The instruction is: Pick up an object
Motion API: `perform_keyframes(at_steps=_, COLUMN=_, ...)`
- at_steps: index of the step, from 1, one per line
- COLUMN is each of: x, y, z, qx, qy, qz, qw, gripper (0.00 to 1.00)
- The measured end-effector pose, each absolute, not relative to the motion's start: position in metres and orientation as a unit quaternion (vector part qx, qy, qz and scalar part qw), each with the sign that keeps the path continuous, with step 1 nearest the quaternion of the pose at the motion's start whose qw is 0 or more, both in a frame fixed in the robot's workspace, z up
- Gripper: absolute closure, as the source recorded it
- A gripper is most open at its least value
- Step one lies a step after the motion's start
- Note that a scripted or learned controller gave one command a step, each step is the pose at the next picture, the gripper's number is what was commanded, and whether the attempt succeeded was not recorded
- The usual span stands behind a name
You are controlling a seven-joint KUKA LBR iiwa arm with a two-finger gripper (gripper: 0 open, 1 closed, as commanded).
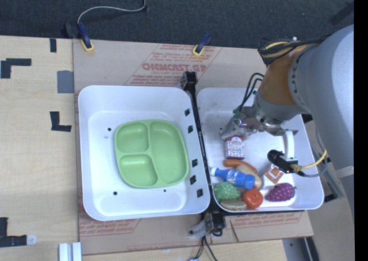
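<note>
While the grey arm (pixel 322 76) reaches in from the right over the surface (pixel 34 139), its wrist comes down into the right-hand white bin (pixel 213 102), with the left-hand white bin (pixel 92 196) lying alongside and carrying only a green divided plate (pixel 152 153). At the wrist the claw (pixel 237 129) sits in the far left part of the right bin, just above a small red and white carton (pixel 235 149). That carton is the nearest candidate for the pick, I judge: it lies immediately on the near side of the claw, touching or almost touching it, with its long axis running far to near, roughly in line with the reach down. Whether the claw is spread or pressed together I cannot tell, since the tip is small and blurred against the bin floor, and nothing can be seen held in it. Beyond the carton, nearer still, the rest of the clutter lies packed together: a blue bottle (pixel 234 177) lying across left to right, a green bumpy piece (pixel 227 191), a red tomato-like ball (pixel 252 198) and purple grapes (pixel 280 192) at the near right. These lie well clear of the claw, so the move turns on a short drop onto the carton
</note>
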State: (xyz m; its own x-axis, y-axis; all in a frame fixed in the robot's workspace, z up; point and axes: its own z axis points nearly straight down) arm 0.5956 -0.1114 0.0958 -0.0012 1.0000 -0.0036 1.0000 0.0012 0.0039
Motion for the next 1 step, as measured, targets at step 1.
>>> perform_keyframes(at_steps=1, x=0.5657, y=-0.0559, z=0.1843, qx=0.707, qy=0.708, qz=-0.0001, qw=0.000, gripper=1.00)
